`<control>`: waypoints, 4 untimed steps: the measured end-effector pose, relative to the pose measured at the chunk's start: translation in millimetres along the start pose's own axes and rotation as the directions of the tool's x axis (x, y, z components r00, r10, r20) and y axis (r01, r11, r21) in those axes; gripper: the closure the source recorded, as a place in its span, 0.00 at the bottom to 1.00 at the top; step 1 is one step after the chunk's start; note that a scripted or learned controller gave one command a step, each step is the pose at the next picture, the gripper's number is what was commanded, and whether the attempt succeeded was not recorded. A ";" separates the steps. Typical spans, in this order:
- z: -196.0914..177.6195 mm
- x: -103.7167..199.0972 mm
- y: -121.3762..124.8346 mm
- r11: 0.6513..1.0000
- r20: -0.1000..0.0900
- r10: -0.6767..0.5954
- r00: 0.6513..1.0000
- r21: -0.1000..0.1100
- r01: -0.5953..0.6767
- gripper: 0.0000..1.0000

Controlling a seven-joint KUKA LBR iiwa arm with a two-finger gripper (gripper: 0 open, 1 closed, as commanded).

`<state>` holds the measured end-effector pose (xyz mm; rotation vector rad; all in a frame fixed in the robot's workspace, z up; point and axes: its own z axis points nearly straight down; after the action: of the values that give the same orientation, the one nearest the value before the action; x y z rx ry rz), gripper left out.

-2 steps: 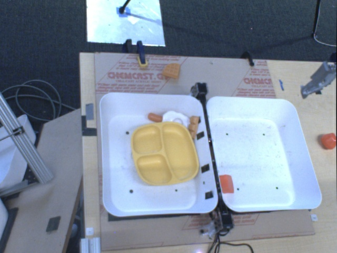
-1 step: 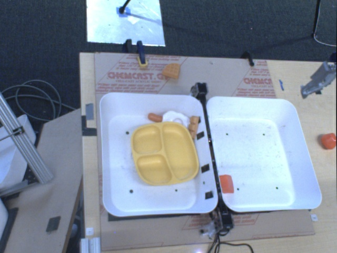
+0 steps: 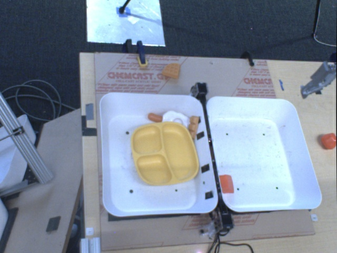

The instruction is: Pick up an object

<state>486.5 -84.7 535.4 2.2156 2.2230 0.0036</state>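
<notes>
Red "CHEMCAST" print readable on the board [image 3: 138,76] under the bins. Left bin [image 3: 113,157]: yellow tray [image 3: 164,153] centred; sausage [image 3: 155,117], white piece [image 3: 175,118] and cork [image 3: 194,124] at twelve o'clock. Right bin [image 3: 263,157]: orange block [image 3: 226,183] at seven o'clock. Hand [image 3: 317,83] at the right edge, over the table [image 3: 89,73]; grip impossible to tell.

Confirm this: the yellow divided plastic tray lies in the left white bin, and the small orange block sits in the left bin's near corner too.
Wrong on the block. The camera view shows the small orange block in the right white bin, near-left corner. The yellow divided plastic tray does lie in the left white bin.
</notes>
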 end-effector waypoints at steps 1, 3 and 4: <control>0.0 0.0 0.0 1.000 0.000 0.000 1.000 0.000 0.000 0.00; 0.0 0.0 0.0 1.000 0.000 0.000 1.000 0.000 0.000 0.00; 0.0 0.0 0.0 1.000 0.000 0.000 1.000 0.000 0.000 0.00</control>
<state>486.5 -84.7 535.4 2.2156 2.2230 0.0036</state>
